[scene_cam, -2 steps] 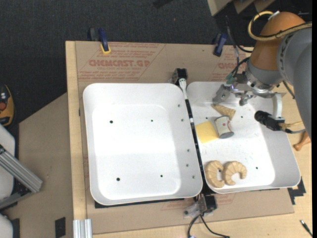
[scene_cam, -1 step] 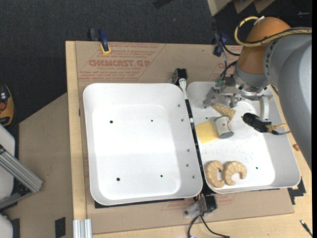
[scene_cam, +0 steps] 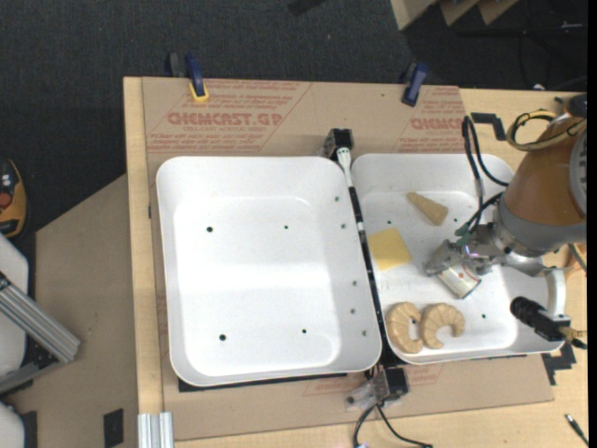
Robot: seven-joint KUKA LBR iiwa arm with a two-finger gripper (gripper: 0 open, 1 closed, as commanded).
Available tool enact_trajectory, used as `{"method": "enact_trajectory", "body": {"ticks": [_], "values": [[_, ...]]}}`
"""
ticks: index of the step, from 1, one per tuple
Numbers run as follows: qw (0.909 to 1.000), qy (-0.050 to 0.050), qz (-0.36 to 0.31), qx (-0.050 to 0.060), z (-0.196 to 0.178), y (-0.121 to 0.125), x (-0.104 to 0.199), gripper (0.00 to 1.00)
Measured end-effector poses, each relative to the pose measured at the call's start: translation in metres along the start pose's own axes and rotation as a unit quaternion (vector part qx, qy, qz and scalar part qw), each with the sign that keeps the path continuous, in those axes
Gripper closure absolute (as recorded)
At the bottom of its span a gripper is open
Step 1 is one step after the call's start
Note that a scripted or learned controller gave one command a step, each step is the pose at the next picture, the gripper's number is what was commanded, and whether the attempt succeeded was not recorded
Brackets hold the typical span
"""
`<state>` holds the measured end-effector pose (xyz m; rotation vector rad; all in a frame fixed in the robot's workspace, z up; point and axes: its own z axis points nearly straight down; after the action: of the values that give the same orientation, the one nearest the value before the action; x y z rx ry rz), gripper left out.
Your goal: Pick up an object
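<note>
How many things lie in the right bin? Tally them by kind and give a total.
Croissants: 2
Yellow block: 1
Tan wedge: 1
Total: 4

Bright, even overhead light; the white bins (scene_cam: 252, 269) glare almost featureless, shadows soft, corners at ten o'clock dim.

- Brown cardboard-covered tabletop (scene_cam: 280, 110) with red lettering along its far edge.
- Two blue clamps (scene_cam: 195, 71) at that far edge.
- Dark carpeted floor (scene_cam: 84, 26) beyond the tabletop.
</note>
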<state>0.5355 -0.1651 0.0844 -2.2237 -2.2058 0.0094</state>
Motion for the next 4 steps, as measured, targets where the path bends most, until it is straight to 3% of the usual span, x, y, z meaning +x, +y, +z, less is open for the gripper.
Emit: {"method": "enact_trajectory", "body": {"ticks": [1, 2, 3, 4], "values": [[1.0000, 0.003, -0.004, -0.004, -0.003, 0.097, -0.056, 0.00], [0.9999, -0.001, -0.009, -0.011, -0.093, 0.101, 0.036, 0.00], [0.9999, -0.001, -0.007, -0.008, -0.181, 0.056, 0.100, 0.00], [1.0000, -0.002, -0.005, -0.008, -0.186, 0.057, 0.097, 1.00]]}}
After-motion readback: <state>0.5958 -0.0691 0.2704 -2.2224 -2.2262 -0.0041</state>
